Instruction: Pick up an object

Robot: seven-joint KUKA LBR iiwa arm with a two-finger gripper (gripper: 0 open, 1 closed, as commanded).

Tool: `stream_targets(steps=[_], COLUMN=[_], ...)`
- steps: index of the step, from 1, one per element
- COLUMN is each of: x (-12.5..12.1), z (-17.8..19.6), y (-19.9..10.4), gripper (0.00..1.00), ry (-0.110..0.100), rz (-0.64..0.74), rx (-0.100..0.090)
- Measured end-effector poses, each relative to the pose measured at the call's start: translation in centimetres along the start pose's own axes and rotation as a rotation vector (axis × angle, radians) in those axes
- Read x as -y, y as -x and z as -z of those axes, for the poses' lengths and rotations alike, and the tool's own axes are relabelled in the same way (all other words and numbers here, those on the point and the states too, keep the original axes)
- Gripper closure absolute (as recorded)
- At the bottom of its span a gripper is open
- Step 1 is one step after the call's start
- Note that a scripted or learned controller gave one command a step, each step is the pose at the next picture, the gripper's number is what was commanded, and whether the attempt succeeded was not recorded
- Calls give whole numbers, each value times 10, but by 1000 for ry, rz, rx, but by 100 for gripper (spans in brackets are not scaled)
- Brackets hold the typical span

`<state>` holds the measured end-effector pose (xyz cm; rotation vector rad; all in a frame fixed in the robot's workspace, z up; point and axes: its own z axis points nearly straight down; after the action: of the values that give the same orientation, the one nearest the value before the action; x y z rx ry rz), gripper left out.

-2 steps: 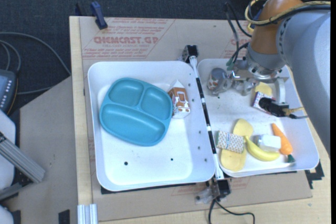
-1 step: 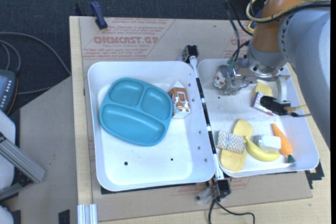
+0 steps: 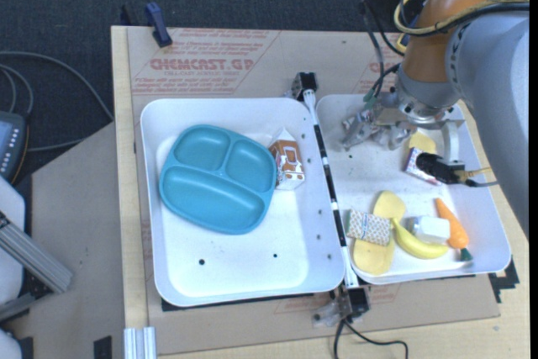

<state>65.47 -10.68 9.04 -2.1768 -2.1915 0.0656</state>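
My gripper hangs low over the far left part of the right bin, fingers open with nothing between them. It stands above bare bin floor. Nearer the front of that bin lie a checkered packet on a flat yellow piece, a banana, a small white block and an orange carrot. A pale yellow item sits just right of the gripper, partly hidden by the wrist.
The left bin holds a blue divided plate and a small brown-and-white carton at the plate's right edge. The ridge between the bins runs just left of the gripper. A blue clip lies on the board behind.
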Motion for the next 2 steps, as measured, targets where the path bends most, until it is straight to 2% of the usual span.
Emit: stream_targets(steps=[1, 2], x=[51, 137], z=[-8, -15], y=[79, 40], gripper=[0, 0], ry=[66, 66], rz=[-8, -8], rx=[8, 6])
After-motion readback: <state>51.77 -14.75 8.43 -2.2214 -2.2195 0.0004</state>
